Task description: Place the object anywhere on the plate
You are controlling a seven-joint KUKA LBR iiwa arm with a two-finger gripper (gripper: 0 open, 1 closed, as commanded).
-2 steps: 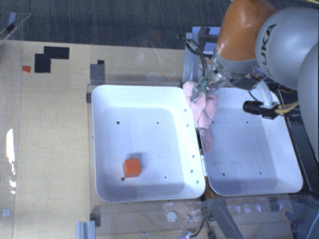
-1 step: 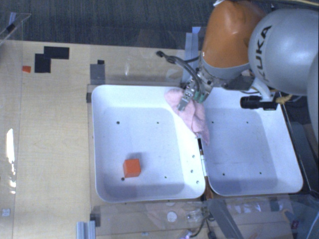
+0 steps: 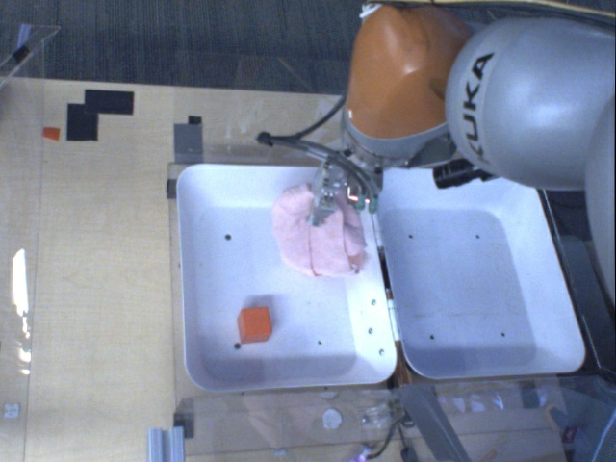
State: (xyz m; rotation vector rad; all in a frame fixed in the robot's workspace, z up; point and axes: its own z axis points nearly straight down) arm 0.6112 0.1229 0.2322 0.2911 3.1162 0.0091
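A small orange-red cube (image 3: 255,324) lies on the floor of the left bin (image 3: 207,258), near its front left. The pink plate (image 3: 313,239) rests in the same bin towards the back right, well apart from the cube. My gripper (image 3: 340,200) hangs over the plate's upper right part, below the orange band of the arm, and covers some of the plate's edge. I see nothing of the cube at the gripper.
The right bin (image 3: 481,287) stands beside the left one, the two sharing a narrow ridge (image 3: 385,287). The arm's large grey and orange body (image 3: 462,85) looms over the back of both bins. Bare wooden bench (image 3: 87,258) spreads to the left.
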